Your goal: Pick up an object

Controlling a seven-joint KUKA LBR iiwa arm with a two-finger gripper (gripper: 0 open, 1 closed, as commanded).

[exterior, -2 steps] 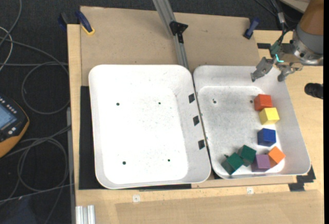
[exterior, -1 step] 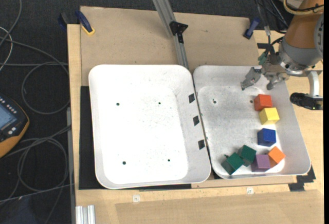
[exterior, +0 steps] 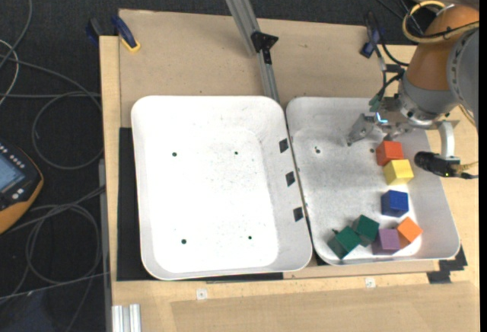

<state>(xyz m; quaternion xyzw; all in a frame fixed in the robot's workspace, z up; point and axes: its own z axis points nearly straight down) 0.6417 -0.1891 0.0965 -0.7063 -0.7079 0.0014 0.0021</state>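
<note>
Several small blocks lie in the right bin (exterior: pixel 327 178): a red-orange cube (exterior: pixel 391 151), a yellow cube (exterior: pixel 399 170), a blue cube (exterior: pixel 395 202), an orange cube (exterior: pixel 409 230), a purple cube (exterior: pixel 388 240) and two green blocks (exterior: pixel 356 235). My gripper (exterior: pixel 365 132) hangs over the bin's far right part, just left of and above the red-orange cube. Its fingers are spread open with nothing between them.
The left bin (exterior: pixel 152 170) sits beside the right one, with black clips (exterior: pixel 290 178) along the shared wall. A slanted metal rail (exterior: pixel 243 11) crosses the bench behind the bins. Blue clamps (exterior: pixel 125 33) hold the board's far corners.
</note>
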